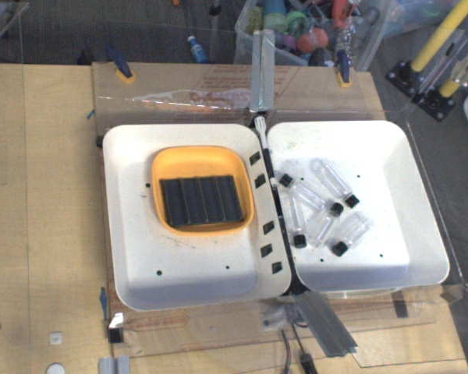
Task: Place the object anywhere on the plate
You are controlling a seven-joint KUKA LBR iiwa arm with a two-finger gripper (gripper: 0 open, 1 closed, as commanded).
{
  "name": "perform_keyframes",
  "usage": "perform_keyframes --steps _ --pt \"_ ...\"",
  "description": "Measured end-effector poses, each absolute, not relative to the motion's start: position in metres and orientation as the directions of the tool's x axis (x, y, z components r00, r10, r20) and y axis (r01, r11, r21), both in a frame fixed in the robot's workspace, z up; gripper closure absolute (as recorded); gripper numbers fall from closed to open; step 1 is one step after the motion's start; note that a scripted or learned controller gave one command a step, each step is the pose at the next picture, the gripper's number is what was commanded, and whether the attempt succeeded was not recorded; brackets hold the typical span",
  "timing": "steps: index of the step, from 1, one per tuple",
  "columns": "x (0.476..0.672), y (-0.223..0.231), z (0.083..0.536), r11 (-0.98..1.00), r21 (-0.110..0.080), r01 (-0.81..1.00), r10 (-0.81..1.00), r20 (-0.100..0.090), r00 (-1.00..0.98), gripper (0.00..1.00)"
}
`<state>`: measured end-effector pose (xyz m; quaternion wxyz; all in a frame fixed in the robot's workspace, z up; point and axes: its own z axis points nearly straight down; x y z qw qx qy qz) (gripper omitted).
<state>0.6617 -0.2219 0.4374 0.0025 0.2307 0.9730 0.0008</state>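
Two white bins: left bin [126, 232], right bin [402, 209]. An orange plate [199, 156] sits in the left one. A black ribbed block [201, 201] lies flat on the plate, long axis left-right, ribs crosswise. Clear black-capped vials [331, 184] lie scattered in the right bin, pointing various ways.

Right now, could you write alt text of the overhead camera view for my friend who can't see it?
Two shallow white bins sit side by side on a wooden bench: the left bin holds an orange plate with a ribbed black rectangular object lying on it. The right bin holds a loose cluster of clear plastic vials with black caps.
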Motion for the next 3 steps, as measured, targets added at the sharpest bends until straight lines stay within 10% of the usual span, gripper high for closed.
perform_keyframes --steps 3 --pt "0.6680 -0.2216 0.4375 0.954 -0.003 -0.301 -0.301 -0.010 -0.954 1.00"
